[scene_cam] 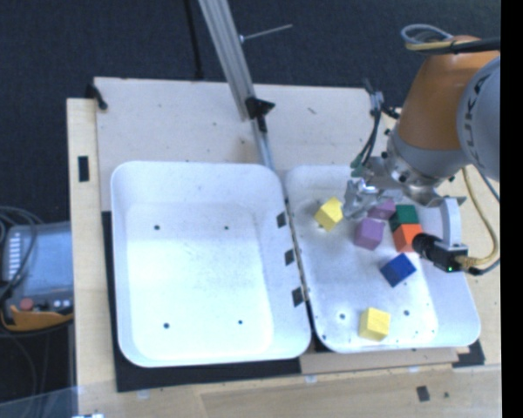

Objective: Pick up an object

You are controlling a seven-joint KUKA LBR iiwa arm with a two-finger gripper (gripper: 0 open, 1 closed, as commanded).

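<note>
Grey metal gripper (pixel 359 200) low in right bin (pixel 444 329), hanging off orange-banded arm (pixel 436 103). Whether it grips anything: cannot tell, wrist hides tips. Yellow cube (pixel 329 214) just beside gripper on camera-left, purple cube (pixel 370 232) just below-right; either is likely target. Green block (pixel 407 213) and orange block (pixel 407 236) crowd behind purple. Judgement: centre over one cube only, square to its faces, avoid nudging neighbours. Blue cube (pixel 398 269) and second yellow cube (pixel 375 323) lie apart, easier picks. Left bin (pixel 122 181) alongside.
</note>
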